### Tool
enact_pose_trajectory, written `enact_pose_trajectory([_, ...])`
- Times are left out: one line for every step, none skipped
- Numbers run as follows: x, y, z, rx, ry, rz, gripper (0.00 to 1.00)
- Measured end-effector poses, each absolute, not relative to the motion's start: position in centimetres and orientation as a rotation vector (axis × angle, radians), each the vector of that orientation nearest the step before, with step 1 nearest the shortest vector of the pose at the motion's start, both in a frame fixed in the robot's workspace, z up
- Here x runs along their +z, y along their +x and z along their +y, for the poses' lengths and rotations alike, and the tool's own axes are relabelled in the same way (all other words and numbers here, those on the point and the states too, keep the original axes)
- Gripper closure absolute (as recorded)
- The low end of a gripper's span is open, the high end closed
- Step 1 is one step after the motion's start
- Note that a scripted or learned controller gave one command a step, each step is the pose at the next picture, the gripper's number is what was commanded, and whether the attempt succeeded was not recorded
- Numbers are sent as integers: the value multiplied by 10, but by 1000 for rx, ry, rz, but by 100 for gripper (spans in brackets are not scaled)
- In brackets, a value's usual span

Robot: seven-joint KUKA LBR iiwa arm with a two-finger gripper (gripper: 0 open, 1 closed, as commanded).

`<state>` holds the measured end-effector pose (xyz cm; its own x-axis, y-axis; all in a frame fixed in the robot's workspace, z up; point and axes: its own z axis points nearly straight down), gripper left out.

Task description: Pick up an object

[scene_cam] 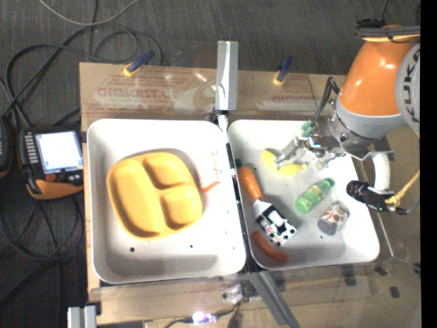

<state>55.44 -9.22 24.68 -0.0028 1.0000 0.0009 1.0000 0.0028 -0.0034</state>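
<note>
In the right bin [362, 248] my gripper [295, 153] hangs at the upper middle, directly over a yellow object [271, 158] that it partly hides. Below it lie a green bottle [314, 195] and a small red and white can [332, 218]. An orange carrot [248, 181] rests along the bin's left wall. A black and white object [275, 225] and a reddish sausage [268, 247] sit near the front left. I see nothing between the gripper and the yellow object that shows a hold.
The left bin [102, 251] holds a yellow divided tray [158, 194]. A metal post [226, 74] stands behind the gap between the bins. The arm's orange band [374, 67] looms over the right bin's back right corner. A black cable end [365, 193] hangs over its right edge.
</note>
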Motion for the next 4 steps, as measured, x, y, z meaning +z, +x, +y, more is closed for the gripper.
enact_pose_trajectory([154,580,-148,4,-2178,-2260,0])
enact_pose_trajectory([89,610,-151,-5,-2168,-2288,0])
enact_pose_trajectory([89,610,-151,-5,-2167,-2288,0])
enact_pose_trajectory([101,611,-151,-8,-2169,-2291,100])
